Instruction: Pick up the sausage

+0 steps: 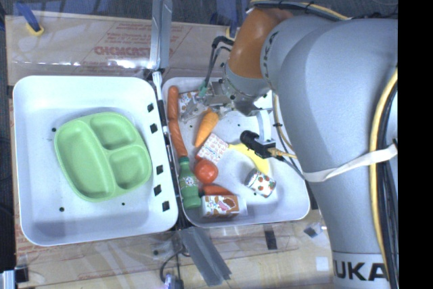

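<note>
1. Two shallow white plastic bins are being carried side by side on the bench; the left bin (30, 145) is being occupied by a light green three-compartment plastic tray (103, 155) lying near its middle.
2. The right bin (298, 203) is being filled with toy food and small packets.
3. The reddish-orange toy sausage (173, 102) is lying along the right bin's left wall, towards its far left corner, with a second similar orange link (178, 139) just below it along the same wall.
4. An orange toy carrot (206, 126) is lying tilted beside them, and a red toy tomato (206, 171) is sitting near the bin's middle.
5. A green plastic bottle (187, 183) is lying by the left wall near the near edge, with a small printed carton (220, 205) at the near edge.
6. A yellow banana-shaped toy (252, 156) and a small patterned cup (260, 183) are lying towards the right side.
7. The two-finger gripper (203, 95) is being held over the bin's far edge, just right of the sausage; its opening cannot be told, and nothing is being seen within it.
</note>
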